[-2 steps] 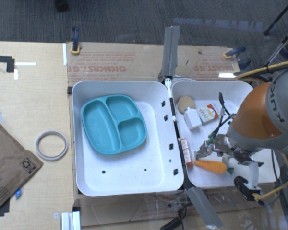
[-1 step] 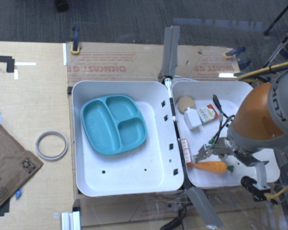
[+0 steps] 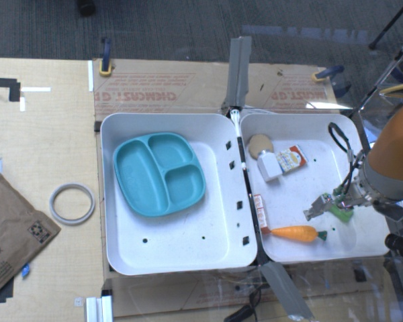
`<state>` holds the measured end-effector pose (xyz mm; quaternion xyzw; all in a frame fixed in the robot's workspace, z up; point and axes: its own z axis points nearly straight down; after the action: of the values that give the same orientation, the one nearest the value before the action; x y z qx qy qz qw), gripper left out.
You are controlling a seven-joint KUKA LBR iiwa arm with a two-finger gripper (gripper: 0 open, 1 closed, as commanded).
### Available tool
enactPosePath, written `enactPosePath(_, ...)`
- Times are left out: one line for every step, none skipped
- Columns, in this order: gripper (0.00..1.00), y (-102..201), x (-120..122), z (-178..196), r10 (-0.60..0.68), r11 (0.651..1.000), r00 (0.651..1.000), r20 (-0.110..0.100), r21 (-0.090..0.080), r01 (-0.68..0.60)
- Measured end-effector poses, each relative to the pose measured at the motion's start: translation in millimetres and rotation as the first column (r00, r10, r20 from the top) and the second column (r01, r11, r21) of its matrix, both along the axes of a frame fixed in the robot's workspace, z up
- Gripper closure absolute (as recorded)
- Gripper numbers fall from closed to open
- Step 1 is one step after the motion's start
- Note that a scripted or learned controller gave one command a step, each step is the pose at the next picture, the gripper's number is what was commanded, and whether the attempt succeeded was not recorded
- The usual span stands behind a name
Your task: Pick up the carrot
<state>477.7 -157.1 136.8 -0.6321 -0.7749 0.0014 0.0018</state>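
Two white bins stand side by side on the bench. The left bin (image 3: 121, 247) holds a blue plate (image 3: 160, 173) with three compartments; the plate lies flat in the upper left part of the bin and nothing lies on it.

The carrot (image 3: 294, 233) is in the right bin (image 3: 302, 129), near the front wall. It lies flat, almost horizontal, with the pointed orange end toward the divider between the bins and the small green stem end toward the right. Nothing touches it.

The arm (image 3: 395, 153) enters from the right, over the right side of this bin. Its gripper (image 3: 330, 206) is above and to the right of the carrot, near it but apart from it. There is something green at the gripper; I cannot tell if it is a held object or a part of the tool, and I also cannot tell the state of the pincer.

In the upper part of the right bin there are a round beige object (image 3: 259, 144), a grey block (image 3: 269, 166) and a small white and red packet (image 3: 292, 159), all close together. A thin red and white stick (image 3: 258, 210) lies along the divider.

On the wooden bench, to the left of the bins, lie a grey ring (image 3: 72, 202) and a brown cardboard box (image 3: 10, 237).
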Motion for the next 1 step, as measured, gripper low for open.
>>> enactPosePath(0.0,-21.4,0.4,4.8,0.355,0.935,0.935,0.002,0.002,-0.355)
